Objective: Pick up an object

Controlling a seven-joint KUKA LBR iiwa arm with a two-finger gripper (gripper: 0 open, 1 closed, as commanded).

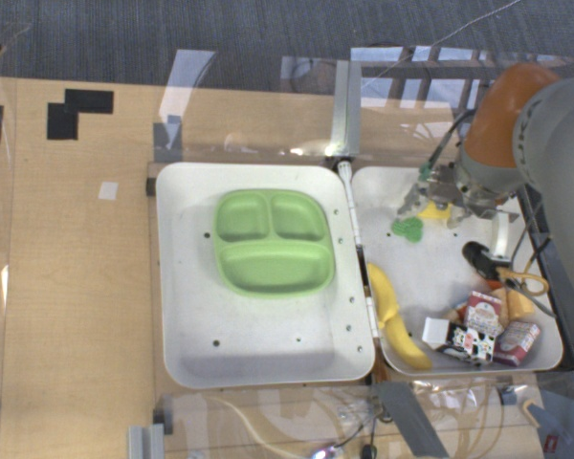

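Here, the gripper (427, 197) is seen low over the far part of the right bin (430, 280), reached in from the right under the orange band of the arm (502, 113). Whether the claw is spread or pressed together cannot be told, as it is blurred and partly covered by the wrist, and nothing is seen to be pinched. A small yellow piece (437, 214) lies just beside the gripper on its near side; whether the two touch cannot be told. A small green piece (408, 229) lies on the bin floor just to the near left of that. A banana (394, 318) is laid along the left wall of the same bin, curving toward the near edge. In the near right corner a cluster is gathered: a white block (433, 332), a patterned box (471, 344), a red carton (481, 311) and a red packet (518, 342), all close together. The left bin (187, 256) is occupied by a green divided plate (273, 242), set flat near its middle.
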